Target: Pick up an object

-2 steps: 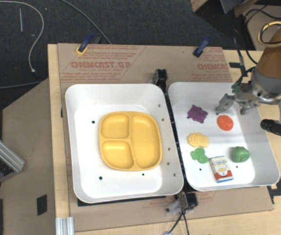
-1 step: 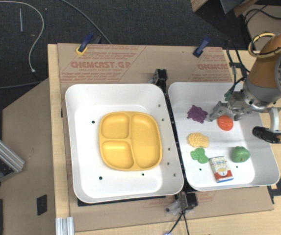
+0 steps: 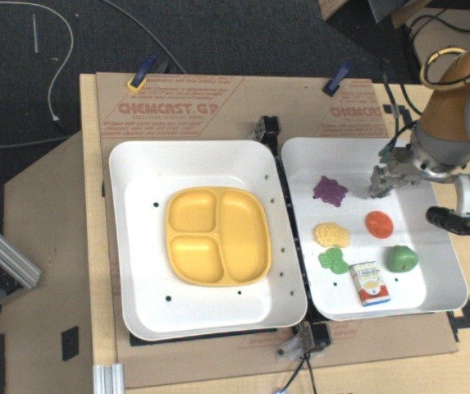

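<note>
The left bin holds a yellow divided plate with three compartments, lying flat near the bin's middle; the plate sits well apart from the arm.

The right bin holds all the loose items; going from its left side, a purple leafy piece lies toward the back, a pale yellow corn-like piece lies in front of it, and a small green leafy piece lies just in front of that, nearly touching it; a small red and white carton lies flat near the front rim, just right of the green leafy piece; an orange-red round fruit sits near the bin's middle, and a green round fruit sits in front of it and a little to the right, close to the carton.

The gripper hangs over the back part of the right bin, reached in from the right with the orange band above it; its tip is low over bare bin floor, between the purple leafy piece to its left and the orange-red round fruit in front of it, near both but touching neither; nothing appears to lie at the tip, though the view is small and dark there.
</note>
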Motion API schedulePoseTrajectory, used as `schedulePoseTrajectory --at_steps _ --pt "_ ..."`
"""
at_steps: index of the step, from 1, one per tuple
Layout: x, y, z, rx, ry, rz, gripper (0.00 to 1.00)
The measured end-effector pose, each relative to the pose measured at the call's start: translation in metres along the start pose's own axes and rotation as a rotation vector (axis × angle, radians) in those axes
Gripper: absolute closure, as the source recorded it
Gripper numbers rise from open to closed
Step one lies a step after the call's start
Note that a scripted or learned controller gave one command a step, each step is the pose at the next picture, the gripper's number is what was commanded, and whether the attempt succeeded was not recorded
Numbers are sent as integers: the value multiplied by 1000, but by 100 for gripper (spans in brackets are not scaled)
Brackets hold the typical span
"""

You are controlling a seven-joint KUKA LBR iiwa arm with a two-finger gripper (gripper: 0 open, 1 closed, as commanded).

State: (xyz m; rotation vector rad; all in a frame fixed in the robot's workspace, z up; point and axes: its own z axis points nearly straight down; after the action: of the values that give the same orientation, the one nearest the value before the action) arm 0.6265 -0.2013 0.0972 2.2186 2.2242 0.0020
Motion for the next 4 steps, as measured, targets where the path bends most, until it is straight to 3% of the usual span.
schedulePoseTrajectory --at_steps 3,4 --pt "0 8 -163 -7 -3 1 100" --pt "58 14 -162 2 1 -2 100"
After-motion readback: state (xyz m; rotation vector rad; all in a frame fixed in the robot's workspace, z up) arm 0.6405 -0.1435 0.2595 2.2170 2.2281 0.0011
